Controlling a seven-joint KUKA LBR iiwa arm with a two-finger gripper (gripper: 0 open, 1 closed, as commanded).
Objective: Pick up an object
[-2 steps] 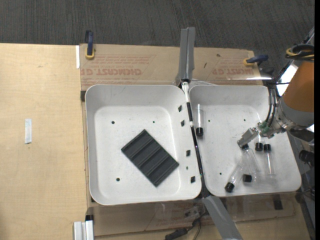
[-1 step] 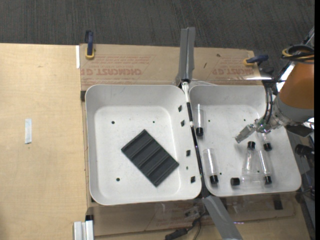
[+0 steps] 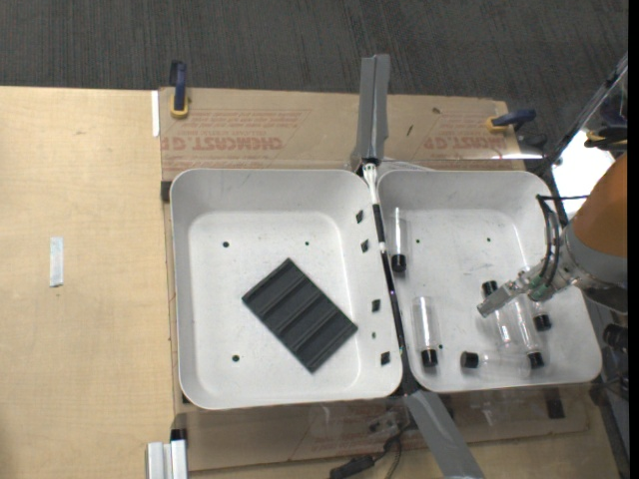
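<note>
left bin (image 3: pixel 200 218): white, shallow, left of the divider; holds one dark ribbed slab.
slab (image 3: pixel 300 314): dark grey, grooved lengthwise, flat on the left bin's floor, turned diagonally, nearer the front wall than the back.
right bin (image 3: pixel 459 193): white, touching the left bin along the middle; holds several clear tubes with black caps.
tube one (image 3: pixel 397 238): lies along the right bin's left wall, black cap at its near end.
tube two (image 3: pixel 426 329): lies toward the front left of the right bin, black cap at the near end.
other tubes (image 3: pixel 514 332): a loose cluster of clear tubes and black caps at the front right of the right bin, just under the jaws; hard to count because they are see-through.
loose cap (image 3: pixel 468 360): black, near the front wall, between tube two and the cluster.
arm (image 3: pixel 609 223): comes in from the right, orange band at the picture's edge, over the right bin's right wall.
jaws (image 3: pixel 496 302): low over the front right of the right bin, at the tube cluster; i cannot tell how far apart they stand, or whether anything is in them.
table (image 3: pixel 80 267): tan, with a cardboard sheet (image 3: pixel 260 128) under the bins, clamped at its back corners.
</note>
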